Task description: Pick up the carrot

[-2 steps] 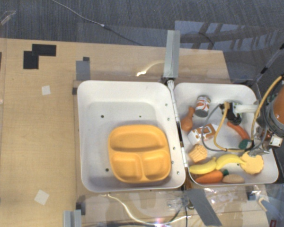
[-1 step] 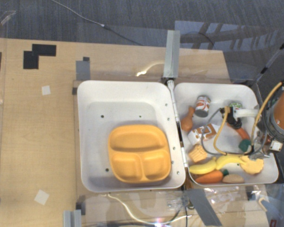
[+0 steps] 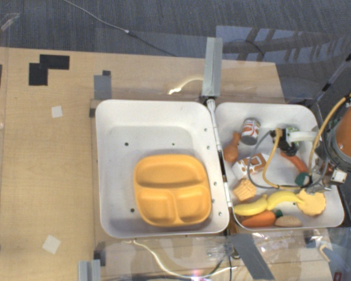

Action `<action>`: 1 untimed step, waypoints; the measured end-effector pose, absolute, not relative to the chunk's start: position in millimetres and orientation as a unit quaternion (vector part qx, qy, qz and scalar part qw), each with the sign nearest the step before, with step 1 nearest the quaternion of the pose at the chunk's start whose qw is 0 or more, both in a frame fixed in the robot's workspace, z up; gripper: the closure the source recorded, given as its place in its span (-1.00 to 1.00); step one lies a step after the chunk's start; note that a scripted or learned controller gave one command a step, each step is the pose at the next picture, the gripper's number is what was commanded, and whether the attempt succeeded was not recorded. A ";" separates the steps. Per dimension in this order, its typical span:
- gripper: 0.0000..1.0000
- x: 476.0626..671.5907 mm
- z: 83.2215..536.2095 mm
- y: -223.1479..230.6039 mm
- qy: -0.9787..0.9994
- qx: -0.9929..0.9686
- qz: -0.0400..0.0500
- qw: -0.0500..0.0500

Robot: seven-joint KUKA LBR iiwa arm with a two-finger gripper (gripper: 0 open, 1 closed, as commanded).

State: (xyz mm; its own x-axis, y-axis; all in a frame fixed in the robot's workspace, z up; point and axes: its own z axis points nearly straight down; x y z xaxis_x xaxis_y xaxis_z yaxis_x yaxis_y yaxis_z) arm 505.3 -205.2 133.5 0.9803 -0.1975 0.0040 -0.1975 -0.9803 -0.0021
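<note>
Carrot (image 3: 258, 219) lies along the front wall of the right bin (image 3: 333, 218), its green end pointing right and touching a beige lump (image 3: 288, 220). It is free of the gripper (image 3: 323, 177), which sits farther back and to the right, near the bin's right wall. Whether the gripper is open or closed cannot be told, as cables and the arm (image 3: 348, 136) crowd it.

Between carrot and gripper lie a banana (image 3: 268, 203), just behind the carrot and touching it, and a flat yellow piece (image 3: 314, 204) below the gripper. A tan cracker (image 3: 244, 189) sits at the banana's left end.

Farther back, a second orange vegetable (image 3: 293, 158) with a green tip lies aslant just left of the gripper. A yellow cable (image 3: 270, 165) loops over the bin's middle, beside a small carton (image 3: 251, 165). A drumstick (image 3: 231, 151) and a can (image 3: 250, 130) lie toward the far left corner, and a white and green object (image 3: 293, 136) is at the back.

The left bin (image 3: 123, 127) holds a yellow tray (image 3: 172, 189). Both bins rest on the wooden worktop (image 3: 47, 174).
</note>
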 end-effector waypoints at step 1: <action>1.00 497.2 128.5 -205.6 0.099 -0.995 -0.002 0.000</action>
